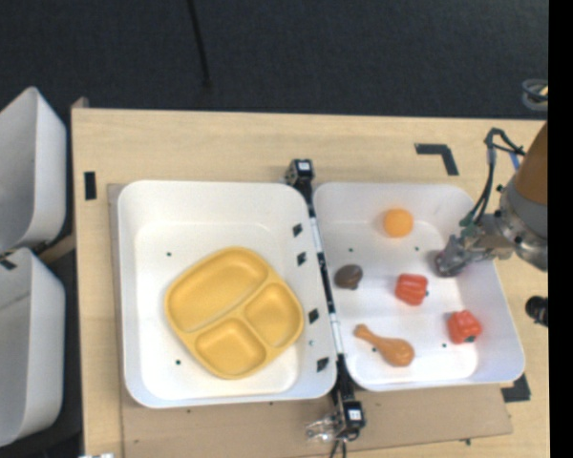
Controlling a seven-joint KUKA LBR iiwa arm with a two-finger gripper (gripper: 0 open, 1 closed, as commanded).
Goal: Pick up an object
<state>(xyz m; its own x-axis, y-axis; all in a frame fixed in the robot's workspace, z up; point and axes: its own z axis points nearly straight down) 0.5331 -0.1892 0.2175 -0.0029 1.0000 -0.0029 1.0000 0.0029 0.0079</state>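
Half the arm [527, 184] is cropped; end effector [451, 259] blurred.

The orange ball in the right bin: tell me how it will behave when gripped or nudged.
The orange ball looks round and smooth, so it would probably roll across the right bin's flat floor if nudged. It seems small, likely light. The pincer sits just beside it, and a glancing touch might send it off.

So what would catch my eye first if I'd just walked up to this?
Probably the big yellow divided plate lying alone in the left bin. Next, the bright toy food scattered in the right bin: an orange ball, two red peppers, a drumstick. The gripper hangs at that bin's right side.
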